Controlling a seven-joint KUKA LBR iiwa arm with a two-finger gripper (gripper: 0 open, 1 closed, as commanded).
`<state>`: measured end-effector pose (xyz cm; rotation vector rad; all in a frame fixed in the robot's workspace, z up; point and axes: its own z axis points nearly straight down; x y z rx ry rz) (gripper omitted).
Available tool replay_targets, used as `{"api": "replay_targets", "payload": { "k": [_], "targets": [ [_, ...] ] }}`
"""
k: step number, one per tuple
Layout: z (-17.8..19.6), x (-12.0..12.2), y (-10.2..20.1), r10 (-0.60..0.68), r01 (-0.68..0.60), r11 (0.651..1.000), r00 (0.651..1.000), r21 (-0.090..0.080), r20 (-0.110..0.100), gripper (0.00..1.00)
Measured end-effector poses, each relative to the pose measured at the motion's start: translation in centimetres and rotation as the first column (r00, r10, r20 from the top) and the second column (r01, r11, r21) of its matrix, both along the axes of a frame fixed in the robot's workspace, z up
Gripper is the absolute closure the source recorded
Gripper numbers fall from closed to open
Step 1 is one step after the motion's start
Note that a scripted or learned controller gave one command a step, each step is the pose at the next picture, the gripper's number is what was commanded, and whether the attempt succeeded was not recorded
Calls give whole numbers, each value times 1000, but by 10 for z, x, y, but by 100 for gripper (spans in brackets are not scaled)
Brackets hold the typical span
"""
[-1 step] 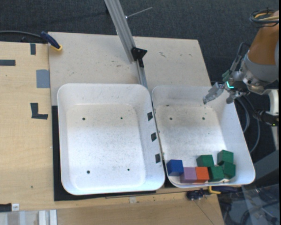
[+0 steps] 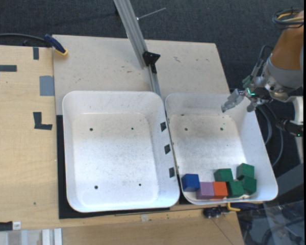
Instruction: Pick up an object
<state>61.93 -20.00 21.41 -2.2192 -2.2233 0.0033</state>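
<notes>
Camera view: gripper (image 2: 240, 100) hovered above the right bin's (image 2: 204, 103) far rim, well apart from the blocks (image 2: 222, 182); finger state indeterminate.

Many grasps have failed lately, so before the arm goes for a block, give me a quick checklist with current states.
1. Blocks present in right bin: ok; blue block, purple block, orange block and green blocks sit at its near edge.
2. Gripper carrying nothing: ok.
3. Jaws open: cannot tell.
4. Gripper above the blocks: not ok; it hovers at the bin's far right corner.
5. Blocks spaced for a grasp: not ok; they are clustered, touching.
6. Path to blocks free: ok.
</notes>
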Motion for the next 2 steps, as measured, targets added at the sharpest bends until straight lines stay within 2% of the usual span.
{"api": "replay_targets", "payload": {
  "k": [1,2],
  "targets": [
    [-46,2,7,0,0,1000,1000,1,-4,0],
    [-111,1,9,0,0,1000,1000,2,-7,0]
  ]
}}
